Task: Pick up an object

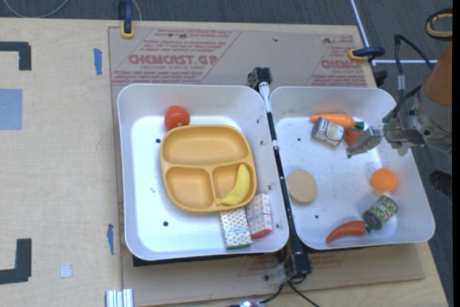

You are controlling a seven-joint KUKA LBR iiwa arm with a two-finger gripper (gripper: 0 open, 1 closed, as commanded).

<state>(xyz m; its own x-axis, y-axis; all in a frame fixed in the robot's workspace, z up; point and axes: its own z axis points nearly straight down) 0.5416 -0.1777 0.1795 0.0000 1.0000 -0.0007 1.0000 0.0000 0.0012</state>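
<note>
Orange carrot (332, 118) and small can (328, 131) crowd the right bin (410, 226) beside the gripper (361, 142); its finger spread is unclear, nothing visibly held. Orange ball (383, 179) lies near.

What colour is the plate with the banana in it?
The divided plate is yellow-orange, seen clearly in the camera view.

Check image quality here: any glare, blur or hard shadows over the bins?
Camera view: lighting even and soft; white bins bright but not blown out; yellow tray sharp; end effector slightly soft-edged near the carrot; faint shadows only.
</note>
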